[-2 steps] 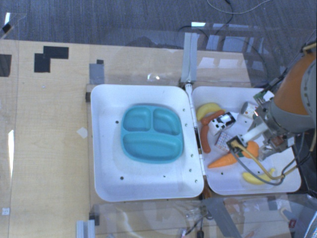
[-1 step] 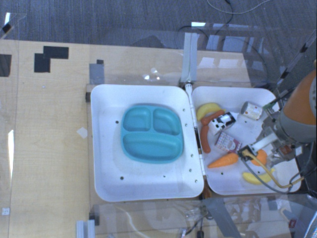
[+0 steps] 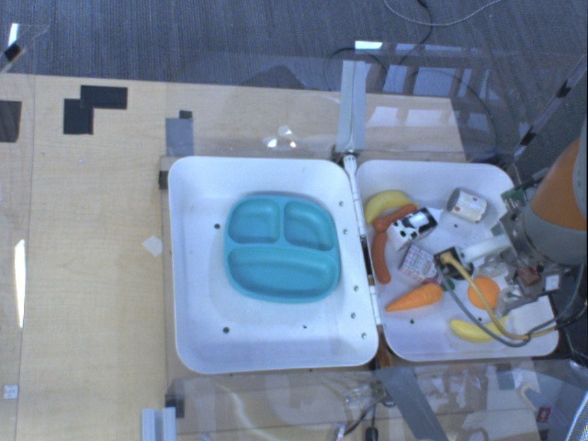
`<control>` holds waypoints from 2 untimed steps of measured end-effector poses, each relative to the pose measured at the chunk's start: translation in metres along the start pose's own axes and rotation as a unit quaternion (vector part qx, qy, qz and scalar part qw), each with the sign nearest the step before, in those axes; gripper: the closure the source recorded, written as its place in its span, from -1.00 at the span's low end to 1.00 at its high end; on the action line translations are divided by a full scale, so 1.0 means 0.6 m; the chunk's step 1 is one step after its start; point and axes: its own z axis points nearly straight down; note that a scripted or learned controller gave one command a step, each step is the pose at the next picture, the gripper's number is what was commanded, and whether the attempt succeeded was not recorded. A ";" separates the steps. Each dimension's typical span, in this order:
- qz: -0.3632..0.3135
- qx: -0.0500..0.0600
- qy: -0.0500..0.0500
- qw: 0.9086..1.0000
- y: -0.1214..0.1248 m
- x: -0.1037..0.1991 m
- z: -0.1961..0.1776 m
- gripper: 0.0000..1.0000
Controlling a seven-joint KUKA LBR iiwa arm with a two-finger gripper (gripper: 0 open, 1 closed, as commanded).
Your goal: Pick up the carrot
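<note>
Camera view from above: orange carrot [image 3: 415, 298] lying flat in the right bin [image 3: 418, 335], toward that bin's near left corner. Gripper [image 3: 519, 278] low over the same bin's right side, clenched or released impossible to tell. Yellow banana [image 3: 473, 331] along that bin's near edge.

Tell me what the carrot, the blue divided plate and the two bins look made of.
Carrot: likely toy plastic, uniform orange, smooth, slightly glossy. Blue divided plate: moulded plastic, even turquoise, soft sheen, rounded compartment ridges. Left bin and right bin: white rigid plastic by the look, rounded corners, matte; could be coated metal.
</note>
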 end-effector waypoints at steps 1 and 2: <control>-0.152 -0.002 0.002 0.988 0.000 0.002 -0.083 1.00; -0.030 0.000 0.000 1.000 0.003 -0.001 -0.029 1.00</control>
